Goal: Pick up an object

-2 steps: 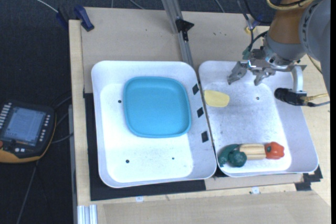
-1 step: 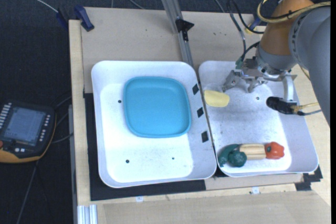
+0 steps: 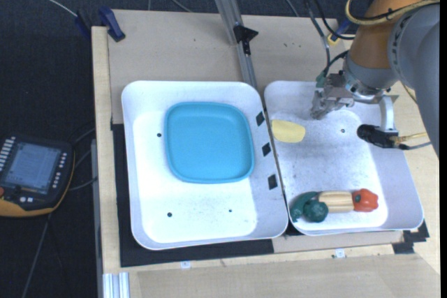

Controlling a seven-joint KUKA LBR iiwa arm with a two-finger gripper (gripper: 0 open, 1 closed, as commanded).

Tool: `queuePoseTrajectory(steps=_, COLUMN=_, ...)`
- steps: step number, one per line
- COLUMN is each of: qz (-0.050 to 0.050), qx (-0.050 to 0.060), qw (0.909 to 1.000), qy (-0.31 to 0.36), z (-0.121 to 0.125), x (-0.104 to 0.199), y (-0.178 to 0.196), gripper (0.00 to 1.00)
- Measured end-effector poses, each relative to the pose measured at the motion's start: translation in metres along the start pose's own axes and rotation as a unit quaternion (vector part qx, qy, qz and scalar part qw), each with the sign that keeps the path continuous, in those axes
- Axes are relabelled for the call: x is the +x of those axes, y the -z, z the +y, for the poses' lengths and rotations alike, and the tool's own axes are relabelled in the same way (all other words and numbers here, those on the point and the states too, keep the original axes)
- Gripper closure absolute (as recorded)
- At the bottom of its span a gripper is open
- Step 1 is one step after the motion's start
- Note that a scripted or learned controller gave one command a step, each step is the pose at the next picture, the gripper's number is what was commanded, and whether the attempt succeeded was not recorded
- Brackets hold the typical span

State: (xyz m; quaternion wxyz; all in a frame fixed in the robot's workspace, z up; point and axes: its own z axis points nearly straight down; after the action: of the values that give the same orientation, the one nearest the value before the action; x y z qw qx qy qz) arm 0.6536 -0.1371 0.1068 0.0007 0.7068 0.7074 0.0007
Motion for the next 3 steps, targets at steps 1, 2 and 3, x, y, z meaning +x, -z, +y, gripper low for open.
queuePoseTrajectory(steps=1, qz=0.000, qx=-0.002, qw=1.0000, qy=0.000, z=-0.004, x=-0.008, y=0.057, gripper=1.00)
queuePoseTrajectory(steps=2, qz=0.000, qx=-0.002, qw=1.0000, qy=0.000, z=-0.008, x=0.000, y=0.107, gripper=1.00)
queuePoseTrajectory(steps=3, qz=0.000, qx=0.000, qw=1.0000, qy=0.000, z=-0.007, x=0.000, y=0.122, gripper=1.00)
